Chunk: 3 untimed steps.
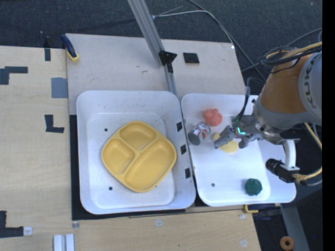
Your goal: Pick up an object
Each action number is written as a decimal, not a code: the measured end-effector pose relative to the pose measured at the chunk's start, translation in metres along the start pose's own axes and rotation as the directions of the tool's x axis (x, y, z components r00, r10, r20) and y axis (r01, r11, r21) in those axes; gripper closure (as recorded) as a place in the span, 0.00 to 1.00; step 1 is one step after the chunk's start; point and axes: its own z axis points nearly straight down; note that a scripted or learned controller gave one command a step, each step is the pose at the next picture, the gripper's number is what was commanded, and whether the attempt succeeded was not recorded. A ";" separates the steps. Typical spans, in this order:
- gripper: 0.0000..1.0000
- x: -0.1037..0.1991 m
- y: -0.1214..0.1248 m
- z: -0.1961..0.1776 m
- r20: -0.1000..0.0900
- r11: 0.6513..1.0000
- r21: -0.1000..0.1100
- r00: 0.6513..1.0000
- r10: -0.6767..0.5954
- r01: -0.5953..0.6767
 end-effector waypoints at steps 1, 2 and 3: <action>0.00 0.000 0.001 -0.001 0.000 1.000 -0.002 1.000 0.000 0.000; 0.00 -0.007 -0.001 0.046 0.000 1.000 0.002 1.000 0.002 -0.002; 0.00 -0.006 -0.001 0.098 0.002 1.000 -0.004 1.000 0.000 0.000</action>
